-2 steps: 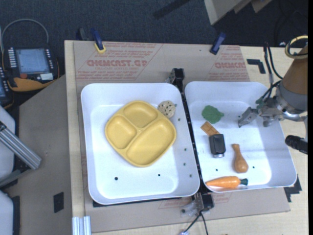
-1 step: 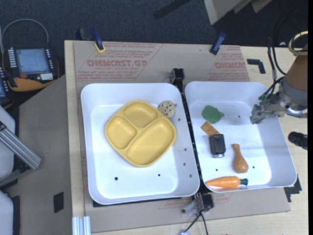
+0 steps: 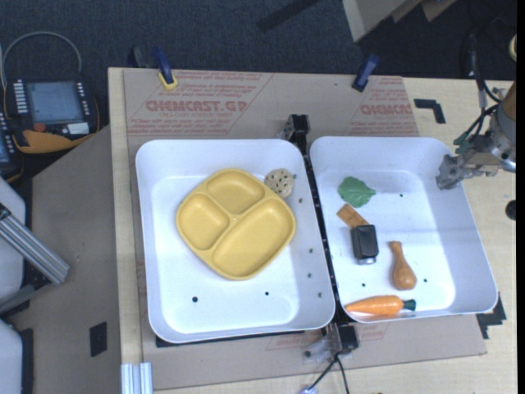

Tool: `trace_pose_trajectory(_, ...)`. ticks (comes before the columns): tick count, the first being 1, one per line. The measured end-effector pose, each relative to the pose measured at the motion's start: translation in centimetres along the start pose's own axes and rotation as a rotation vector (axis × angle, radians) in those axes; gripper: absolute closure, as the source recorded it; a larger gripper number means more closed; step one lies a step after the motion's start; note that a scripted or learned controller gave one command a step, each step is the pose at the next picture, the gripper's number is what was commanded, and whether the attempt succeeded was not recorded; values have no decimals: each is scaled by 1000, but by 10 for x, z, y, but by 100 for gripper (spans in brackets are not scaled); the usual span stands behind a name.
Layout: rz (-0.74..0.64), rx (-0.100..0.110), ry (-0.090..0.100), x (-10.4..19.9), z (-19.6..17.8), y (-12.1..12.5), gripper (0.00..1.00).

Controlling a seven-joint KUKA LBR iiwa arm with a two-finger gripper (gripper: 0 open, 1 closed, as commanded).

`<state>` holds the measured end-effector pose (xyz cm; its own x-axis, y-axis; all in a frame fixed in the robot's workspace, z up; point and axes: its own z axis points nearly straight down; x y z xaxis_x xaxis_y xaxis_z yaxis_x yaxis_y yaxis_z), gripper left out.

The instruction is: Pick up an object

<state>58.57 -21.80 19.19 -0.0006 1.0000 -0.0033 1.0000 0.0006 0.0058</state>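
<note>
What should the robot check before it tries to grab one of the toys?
1. Toys to grab in the right bin: ok. A carrot, drumstick, green leaf, black block.
2. Pincer above a toy: not ok, it sits over the bin's right rim.
3. Pincer open: cannot tell.
4. Toys spaced apart: ok for carrot and drumstick.
5. Cookie free: not ok, it touches the yellow plate.

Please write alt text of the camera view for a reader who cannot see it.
Two white bins sit side by side: the left bin holds a yellow divided plate and a cookie; the right bin holds a green leaf, a carrot and other small items. The gripper hovers at its far right rim.
</note>
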Motion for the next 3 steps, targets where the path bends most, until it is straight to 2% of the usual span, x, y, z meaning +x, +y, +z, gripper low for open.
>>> trace_pose_trajectory(1,1,3,1,-5,-55,-7,100)
trace_pose_trajectory(2,0,2,1,-6,-72,-7,100)
trace_pose_trajectory(3,-3,5,3,48,-77,3,100)
